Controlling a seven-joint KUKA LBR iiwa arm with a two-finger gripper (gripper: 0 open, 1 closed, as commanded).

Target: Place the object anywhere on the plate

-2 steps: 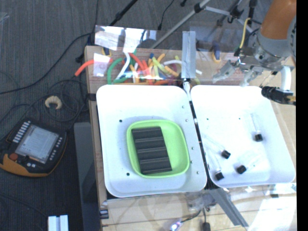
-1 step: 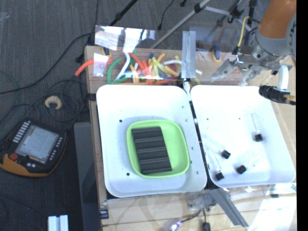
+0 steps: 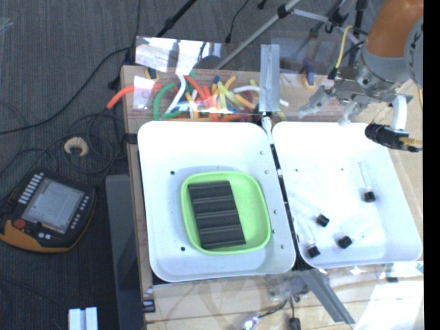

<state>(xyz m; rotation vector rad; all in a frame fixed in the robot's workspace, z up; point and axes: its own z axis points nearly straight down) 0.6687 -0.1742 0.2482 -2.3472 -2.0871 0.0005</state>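
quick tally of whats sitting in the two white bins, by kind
green plate: 1, in the left bin
dark ridged block: 1, lying on the plate
clear tubes with black caps: 4, caps at and, all in the right bin
total: 6

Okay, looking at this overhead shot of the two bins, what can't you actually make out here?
- Hand: whether it holds anything; blurred metal parts overlap it at the right bin's far edge.
- Clear tubes with black caps: their count; see-through against white.
- Arm: cut off by the top edge.
- Dark ridged object on the green plate: its identity; too little detail.
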